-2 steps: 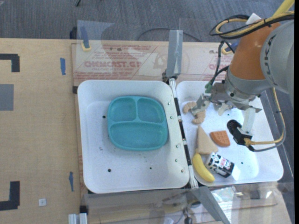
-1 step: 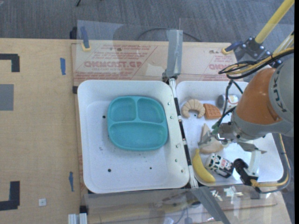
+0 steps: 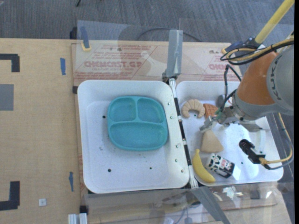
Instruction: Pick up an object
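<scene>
The right bin [image 3: 271,171] holds several toy foods. A tan croissant [image 3: 193,108] lies at its back left, with a small orange piece [image 3: 210,109] beside it. A tan wedge [image 3: 211,143] sits mid-bin. A yellow banana [image 3: 202,168] lies along the front left wall, and a black-and-white carton [image 3: 220,165] lies to its right. My gripper [image 3: 216,121] hangs low over the bin's back middle, just above the wedge and right of the croissant, close to the orange piece. Nothing shows held in it.
The left bin [image 3: 93,171] holds a teal divided plate [image 3: 138,123]. A grey upright post [image 3: 174,55] stands behind the ridge between the bins. The arm's orange band [image 3: 254,85] and cables hang over the right bin's back right.
</scene>
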{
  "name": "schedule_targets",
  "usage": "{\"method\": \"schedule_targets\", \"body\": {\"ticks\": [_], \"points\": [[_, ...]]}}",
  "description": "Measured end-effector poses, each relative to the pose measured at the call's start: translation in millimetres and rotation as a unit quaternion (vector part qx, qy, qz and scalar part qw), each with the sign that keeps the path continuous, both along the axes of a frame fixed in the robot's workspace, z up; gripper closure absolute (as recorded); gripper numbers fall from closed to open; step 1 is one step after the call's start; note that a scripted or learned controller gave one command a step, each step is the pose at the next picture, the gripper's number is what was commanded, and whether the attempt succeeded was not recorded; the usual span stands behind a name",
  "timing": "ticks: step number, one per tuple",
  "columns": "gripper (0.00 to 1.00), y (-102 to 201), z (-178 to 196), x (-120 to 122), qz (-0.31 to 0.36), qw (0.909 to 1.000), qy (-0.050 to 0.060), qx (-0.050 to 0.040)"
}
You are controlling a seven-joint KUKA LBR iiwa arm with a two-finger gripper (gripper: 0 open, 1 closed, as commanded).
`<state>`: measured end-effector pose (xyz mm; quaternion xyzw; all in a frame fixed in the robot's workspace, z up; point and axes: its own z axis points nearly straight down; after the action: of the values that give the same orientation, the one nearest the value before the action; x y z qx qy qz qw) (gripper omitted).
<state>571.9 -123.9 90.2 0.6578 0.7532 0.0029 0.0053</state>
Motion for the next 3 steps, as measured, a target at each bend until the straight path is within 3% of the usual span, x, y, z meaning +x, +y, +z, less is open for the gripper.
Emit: {"method": "schedule_targets", "body": {"ticks": [1,2,3], "points": [[0.00,-6,-1,60,-0.020,0.9998,0.002,-0.0007],[1.00,-7,10,62,-0.019,0.9998,-0.001,-0.0036],[0.00,-6,9,62,-0.018,0.9998,0.000,-0.0035]]}}
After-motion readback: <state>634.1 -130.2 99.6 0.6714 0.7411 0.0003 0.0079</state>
